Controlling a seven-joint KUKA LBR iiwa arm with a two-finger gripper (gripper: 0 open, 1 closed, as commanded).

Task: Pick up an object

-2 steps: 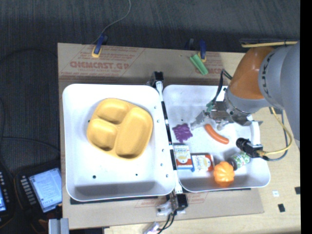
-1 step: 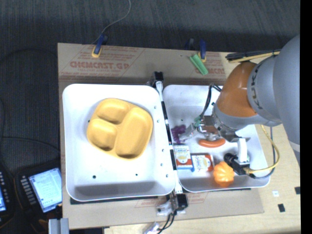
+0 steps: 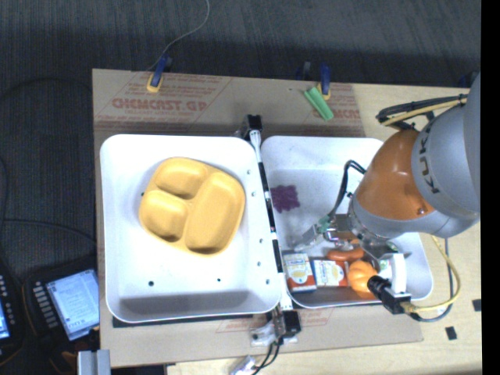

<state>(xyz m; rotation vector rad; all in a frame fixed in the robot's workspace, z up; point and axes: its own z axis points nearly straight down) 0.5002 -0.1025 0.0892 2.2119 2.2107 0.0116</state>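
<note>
my hand (image 3: 344, 241) is low in the right bin (image 3: 312, 151), just above the orange ball (image 3: 359, 276) and the small carton (image 3: 312, 273) at its near wall; i cannot tell its state. a purple object (image 3: 285, 198) lies apart, a yellow tray (image 3: 193, 204) fills the left bin (image 3: 125, 209)

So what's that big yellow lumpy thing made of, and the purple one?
The yellow tray looks like smooth moulded plastic, with rounded bulges and a soft sheen. The purple thing looks bumpy and matte, maybe rubbery toy grapes; it's too small to be sure.
</note>
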